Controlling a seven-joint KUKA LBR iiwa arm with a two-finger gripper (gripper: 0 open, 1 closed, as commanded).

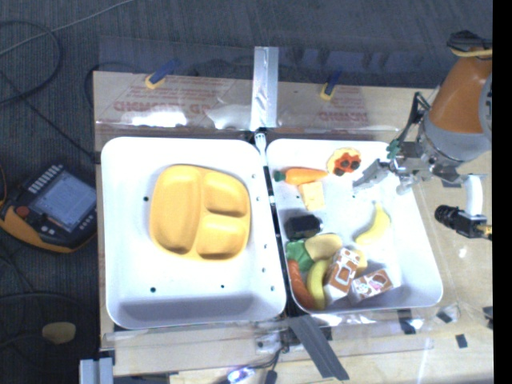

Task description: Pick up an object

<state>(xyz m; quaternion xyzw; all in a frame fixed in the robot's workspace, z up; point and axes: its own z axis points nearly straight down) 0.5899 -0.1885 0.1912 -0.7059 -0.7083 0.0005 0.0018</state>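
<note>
My gripper (pixel 386 179) hangs over the upper right part of the right bin (pixel 424 250), open, with only white bin floor between its fingers. Just below it lies a yellow banana (pixel 374 226). To its left sit a round yellow disc with a red and black print (pixel 345 162), an orange carrot (pixel 305 176) and a pale yellow cheese wedge (pixel 313 195). A black block (pixel 302 226) lies lower in the bin. At the bin's near end are piled a green piece (pixel 298 252), a second banana (pixel 318 283) and two small printed cartons (pixel 344 271).
The left bin (pixel 128 246) holds a yellow divided plate (pixel 200 212). A metal strip (pixel 265 86) stands behind the seam between the bins. The arm's orange band (pixel 460 94) rises at the right edge. A handheld pendant (pixel 52 206) lies on the floor at left.
</note>
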